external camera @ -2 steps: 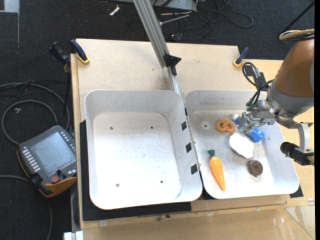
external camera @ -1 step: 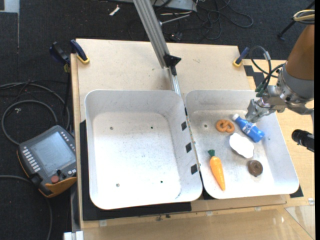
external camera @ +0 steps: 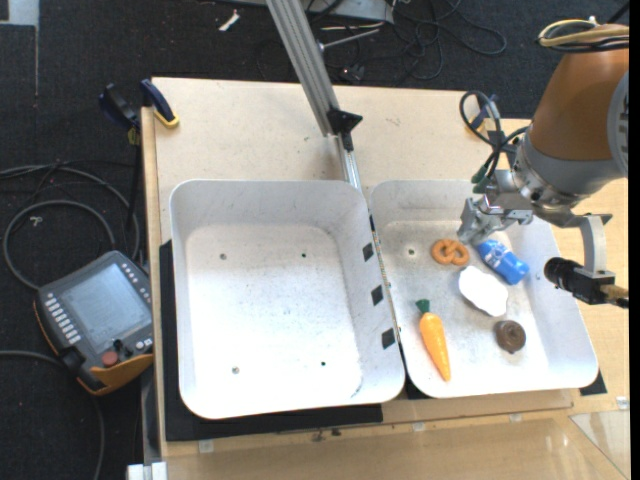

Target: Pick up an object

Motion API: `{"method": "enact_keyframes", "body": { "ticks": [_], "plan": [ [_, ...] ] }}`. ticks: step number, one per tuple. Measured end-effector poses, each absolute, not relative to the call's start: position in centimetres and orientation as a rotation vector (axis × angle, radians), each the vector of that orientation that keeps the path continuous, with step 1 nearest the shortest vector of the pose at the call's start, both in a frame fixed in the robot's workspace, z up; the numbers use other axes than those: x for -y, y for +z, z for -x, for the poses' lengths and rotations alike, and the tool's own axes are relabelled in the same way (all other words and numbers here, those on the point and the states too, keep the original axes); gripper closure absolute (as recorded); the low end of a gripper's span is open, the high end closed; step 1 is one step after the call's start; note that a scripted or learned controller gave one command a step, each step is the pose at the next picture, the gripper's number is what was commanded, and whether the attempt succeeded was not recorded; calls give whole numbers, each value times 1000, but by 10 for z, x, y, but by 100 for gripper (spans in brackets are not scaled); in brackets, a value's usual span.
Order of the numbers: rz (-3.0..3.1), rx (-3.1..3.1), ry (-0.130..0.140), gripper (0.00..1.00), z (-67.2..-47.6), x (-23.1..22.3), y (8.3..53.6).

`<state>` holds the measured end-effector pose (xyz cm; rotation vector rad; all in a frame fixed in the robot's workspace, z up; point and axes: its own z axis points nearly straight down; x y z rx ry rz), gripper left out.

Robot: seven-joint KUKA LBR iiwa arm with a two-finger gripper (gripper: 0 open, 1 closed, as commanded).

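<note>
The right bin (external camera: 560, 363) holds an orange pretzel (external camera: 450, 253), a blue bottle-like piece (external camera: 502, 261), a white flat piece (external camera: 484, 292), a brown ring (external camera: 511, 336) and an orange carrot with a green top (external camera: 434, 342). My gripper (external camera: 478, 225) hangs over the bin's back half, just right of and above the pretzel and left of the blue piece. Nothing shows between its fingers.
The left bin (external camera: 190, 268) lies beside the right one, with a raised divider rim between them. A slanted aluminium rail (external camera: 305, 53) crosses the bench's back. A teach pendant (external camera: 95, 313) lies off the bench at left.
</note>
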<state>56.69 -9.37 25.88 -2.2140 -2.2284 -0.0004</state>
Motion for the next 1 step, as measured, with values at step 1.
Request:
{"method": "enact_keyframes", "body": {
  "ticks": [1],
  "plan": [
    [2213, 2231, -3, 100, -578, 47, 262]
  ]
}}
